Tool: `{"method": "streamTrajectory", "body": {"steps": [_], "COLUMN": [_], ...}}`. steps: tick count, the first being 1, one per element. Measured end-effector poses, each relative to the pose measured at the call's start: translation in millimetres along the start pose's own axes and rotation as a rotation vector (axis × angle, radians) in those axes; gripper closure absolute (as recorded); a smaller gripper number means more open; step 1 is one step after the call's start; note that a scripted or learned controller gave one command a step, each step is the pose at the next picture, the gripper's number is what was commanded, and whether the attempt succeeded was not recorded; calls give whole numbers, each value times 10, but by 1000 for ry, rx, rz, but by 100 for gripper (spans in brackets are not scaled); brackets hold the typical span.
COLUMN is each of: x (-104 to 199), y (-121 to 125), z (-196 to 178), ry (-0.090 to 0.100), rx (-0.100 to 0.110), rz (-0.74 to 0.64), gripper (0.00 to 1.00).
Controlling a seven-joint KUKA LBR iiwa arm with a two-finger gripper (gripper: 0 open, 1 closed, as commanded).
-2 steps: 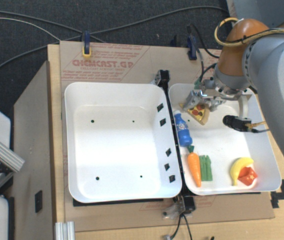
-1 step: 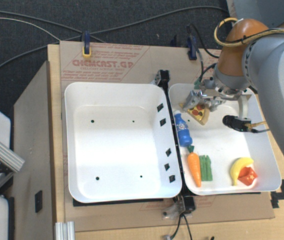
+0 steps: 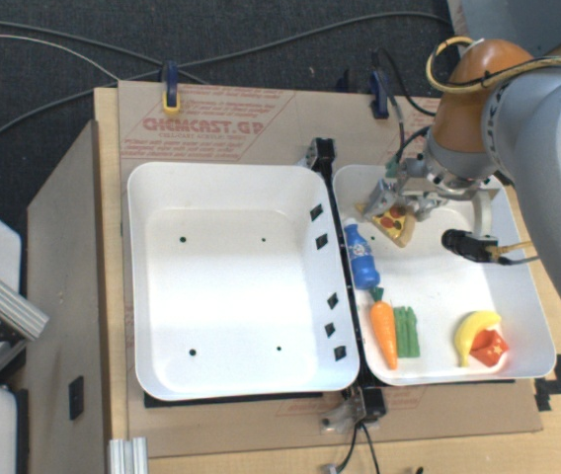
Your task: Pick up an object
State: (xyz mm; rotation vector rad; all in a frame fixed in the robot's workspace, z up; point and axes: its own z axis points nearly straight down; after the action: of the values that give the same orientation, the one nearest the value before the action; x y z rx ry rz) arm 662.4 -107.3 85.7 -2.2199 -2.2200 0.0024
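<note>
Wedge [image 3: 392, 225], tan with red patch, lies in right bin [image 3: 435, 286].

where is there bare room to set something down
Left bin: whole floor bare. Right bin: one bare patch between bottle, carrot and yellow toy; crowded at the far end by the end effector.

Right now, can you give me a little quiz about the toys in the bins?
1. True or false: the carrot lies in the same bin as the blue bottle.
2. Of these, which lies nearest the gripper? A) blue bottle B) yellow toy C) carrot
3. Fill in: the green toy lies right beside the ____.
Key: 1 true; 2 A; 3 carrot.
</note>
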Motion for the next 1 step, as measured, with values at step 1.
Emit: {"method": "streamTrajectory", "body": {"steps": [1], "x": [-11], "y": [-28], "z": [0], "ry": [0], "rx": [0], "rz": [0], "gripper": [0]}}
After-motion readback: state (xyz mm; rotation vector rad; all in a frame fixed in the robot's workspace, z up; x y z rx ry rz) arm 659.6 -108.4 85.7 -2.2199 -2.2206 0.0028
